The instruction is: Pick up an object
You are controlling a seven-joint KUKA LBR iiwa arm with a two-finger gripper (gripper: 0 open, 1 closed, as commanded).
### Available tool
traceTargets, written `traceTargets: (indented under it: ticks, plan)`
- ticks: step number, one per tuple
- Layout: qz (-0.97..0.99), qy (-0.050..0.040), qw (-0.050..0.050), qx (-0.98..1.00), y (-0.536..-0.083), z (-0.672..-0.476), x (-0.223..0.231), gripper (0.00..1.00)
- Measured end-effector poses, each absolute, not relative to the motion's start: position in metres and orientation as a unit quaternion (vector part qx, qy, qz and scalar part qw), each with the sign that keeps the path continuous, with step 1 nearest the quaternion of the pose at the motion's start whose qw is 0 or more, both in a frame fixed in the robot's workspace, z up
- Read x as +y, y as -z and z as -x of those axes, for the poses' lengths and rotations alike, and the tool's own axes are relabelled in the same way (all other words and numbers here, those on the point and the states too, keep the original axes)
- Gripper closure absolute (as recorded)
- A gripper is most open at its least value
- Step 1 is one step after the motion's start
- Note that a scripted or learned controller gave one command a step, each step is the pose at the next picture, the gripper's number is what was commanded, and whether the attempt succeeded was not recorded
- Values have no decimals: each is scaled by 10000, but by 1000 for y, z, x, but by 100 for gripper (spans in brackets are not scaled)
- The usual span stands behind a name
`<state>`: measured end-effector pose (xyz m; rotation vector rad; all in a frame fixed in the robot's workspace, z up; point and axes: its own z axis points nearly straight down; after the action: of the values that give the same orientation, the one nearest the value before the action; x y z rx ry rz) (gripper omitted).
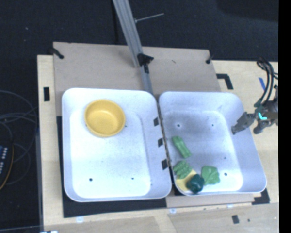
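While left bin (72,144) holds bowl (105,118), toys (194,174) right

A single fixed camera looks down on the desk (194,67) from above at a slant, set far enough back to take in both white bins. The left bin (72,144) and right bin (245,144) lie side by side across the middle. Dark floor (39,13) shows past the desk's far and left edges.
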<state>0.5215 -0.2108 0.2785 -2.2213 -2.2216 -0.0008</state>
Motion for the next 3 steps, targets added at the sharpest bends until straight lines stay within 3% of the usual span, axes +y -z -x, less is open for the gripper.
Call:
traceTargets:
  ticks: [1,3]
  plan:
    - [7071,2,0,-7072,-279,-521,-211,0]
    - [7076,-11,12,-7066,-189,-511,-212,0]
